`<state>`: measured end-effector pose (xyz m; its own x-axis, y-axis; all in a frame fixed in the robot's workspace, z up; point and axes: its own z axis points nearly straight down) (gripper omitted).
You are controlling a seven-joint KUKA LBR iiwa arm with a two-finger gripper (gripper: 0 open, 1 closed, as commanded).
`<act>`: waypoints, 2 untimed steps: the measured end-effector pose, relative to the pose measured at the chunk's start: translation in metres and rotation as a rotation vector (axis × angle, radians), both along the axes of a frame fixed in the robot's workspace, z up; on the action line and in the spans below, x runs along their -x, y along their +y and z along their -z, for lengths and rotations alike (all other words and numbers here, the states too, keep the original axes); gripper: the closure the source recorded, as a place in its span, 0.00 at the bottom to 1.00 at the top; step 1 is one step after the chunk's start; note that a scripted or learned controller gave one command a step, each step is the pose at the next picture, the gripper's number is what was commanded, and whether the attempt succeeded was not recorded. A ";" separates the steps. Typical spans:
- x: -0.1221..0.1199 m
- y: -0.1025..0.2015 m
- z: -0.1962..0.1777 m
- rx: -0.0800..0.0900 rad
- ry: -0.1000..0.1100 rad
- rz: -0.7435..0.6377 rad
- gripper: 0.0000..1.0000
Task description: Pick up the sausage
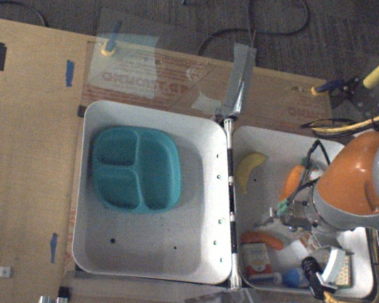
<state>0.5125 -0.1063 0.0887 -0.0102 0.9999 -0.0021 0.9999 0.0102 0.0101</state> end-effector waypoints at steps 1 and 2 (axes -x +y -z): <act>0.029 0.007 0.000 0.003 -0.004 -0.184 0.00; 0.030 -0.005 0.000 0.002 0.001 -0.389 0.00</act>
<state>0.4822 -0.1116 0.0887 -0.3886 0.9214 -0.0037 0.9214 0.3886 0.0090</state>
